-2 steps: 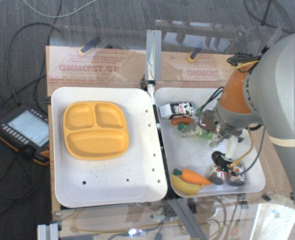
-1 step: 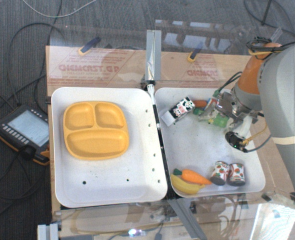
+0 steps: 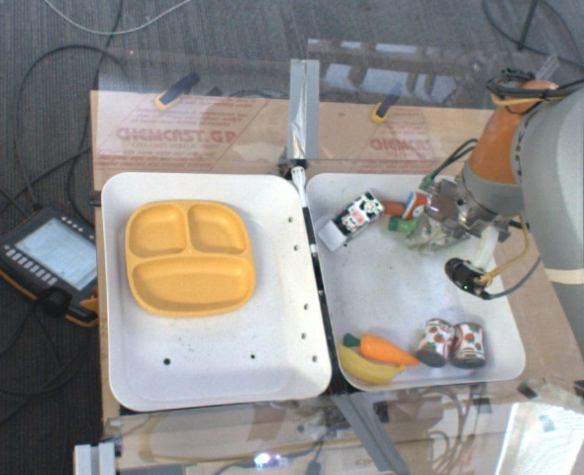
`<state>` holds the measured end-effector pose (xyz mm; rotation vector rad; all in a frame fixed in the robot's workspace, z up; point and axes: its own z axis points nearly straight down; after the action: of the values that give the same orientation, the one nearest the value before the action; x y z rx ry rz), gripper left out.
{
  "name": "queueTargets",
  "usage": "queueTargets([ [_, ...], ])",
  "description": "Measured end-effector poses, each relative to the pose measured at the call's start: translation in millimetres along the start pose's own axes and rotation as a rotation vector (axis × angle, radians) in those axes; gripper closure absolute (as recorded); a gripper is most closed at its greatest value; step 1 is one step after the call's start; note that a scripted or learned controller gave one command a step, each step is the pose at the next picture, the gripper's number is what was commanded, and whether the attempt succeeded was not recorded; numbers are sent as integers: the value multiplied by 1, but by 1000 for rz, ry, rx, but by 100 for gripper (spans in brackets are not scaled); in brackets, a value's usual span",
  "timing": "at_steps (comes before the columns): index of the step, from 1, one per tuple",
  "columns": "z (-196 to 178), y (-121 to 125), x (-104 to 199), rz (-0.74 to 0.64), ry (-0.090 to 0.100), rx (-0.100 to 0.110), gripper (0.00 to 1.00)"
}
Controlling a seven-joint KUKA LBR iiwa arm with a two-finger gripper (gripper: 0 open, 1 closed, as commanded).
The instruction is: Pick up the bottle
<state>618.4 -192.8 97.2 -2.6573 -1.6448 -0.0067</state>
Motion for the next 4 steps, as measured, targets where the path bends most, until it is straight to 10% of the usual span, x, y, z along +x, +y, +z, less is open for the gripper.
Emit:
queueTargets([
  [1,-151,11,-13,119,-17,-12,100],
  [2,-104,-41,33,240,-17,-9,100],
  [4,-159,-94,-12,407,-13,-8,100],
])
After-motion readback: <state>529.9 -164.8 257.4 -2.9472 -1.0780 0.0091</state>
